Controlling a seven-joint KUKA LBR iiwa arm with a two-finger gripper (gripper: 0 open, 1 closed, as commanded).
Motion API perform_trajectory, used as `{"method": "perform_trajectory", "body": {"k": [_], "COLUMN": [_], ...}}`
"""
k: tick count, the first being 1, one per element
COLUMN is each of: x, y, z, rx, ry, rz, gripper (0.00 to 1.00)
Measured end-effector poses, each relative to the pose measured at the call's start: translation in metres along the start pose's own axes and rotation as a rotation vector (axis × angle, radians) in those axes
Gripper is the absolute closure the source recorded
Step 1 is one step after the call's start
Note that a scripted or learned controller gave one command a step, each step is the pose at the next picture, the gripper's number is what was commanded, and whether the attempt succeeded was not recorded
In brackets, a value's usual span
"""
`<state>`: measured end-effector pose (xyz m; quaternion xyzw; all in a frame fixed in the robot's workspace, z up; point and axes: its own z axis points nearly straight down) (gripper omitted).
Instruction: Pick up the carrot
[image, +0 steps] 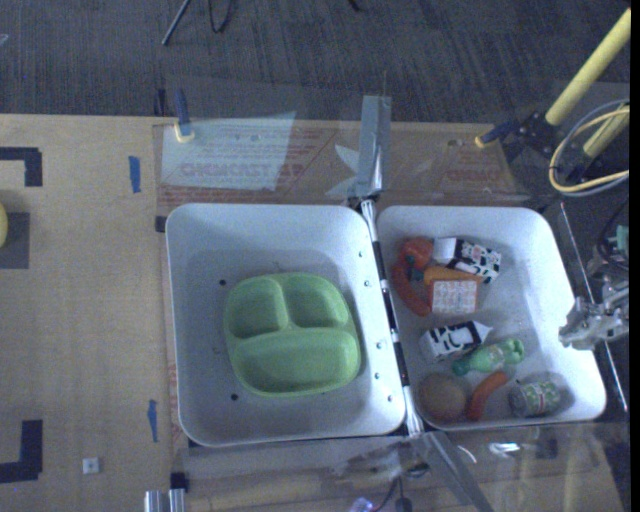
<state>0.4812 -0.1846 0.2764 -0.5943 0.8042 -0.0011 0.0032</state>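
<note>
Tan wooden bench (80, 330), dark carpet beyond. Left shallow white plastic bin (190, 240): glossy green three-compartment plate (291, 333). Right white bin (560, 260): smooth, tapered orange carrot (486, 393) near the front wall (beside a green bottle (487, 357)). My metal gripper (592, 325) sits at that bin's right rim, grip unreadable.

You are looking at the carrot (485, 394), a small orange-red piece with a tapered shape, lying flat on the floor of the right bin (560, 262) near its front edge. It is pointing diagonally, its upper end reaching up toward the right and sitting just below the green bottle (487, 357). It is resting between the brown potato (443, 397) and the tin can (538, 395).
</note>
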Motion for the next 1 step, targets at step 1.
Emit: {"method": "perform_trajectory", "body": {"k": [1], "x": [0.0363], "y": [-0.0100], "z": [0.0484], "rx": [-0.006], "ry": [0.000], "rz": [-0.141], "gripper": [1.00]}}
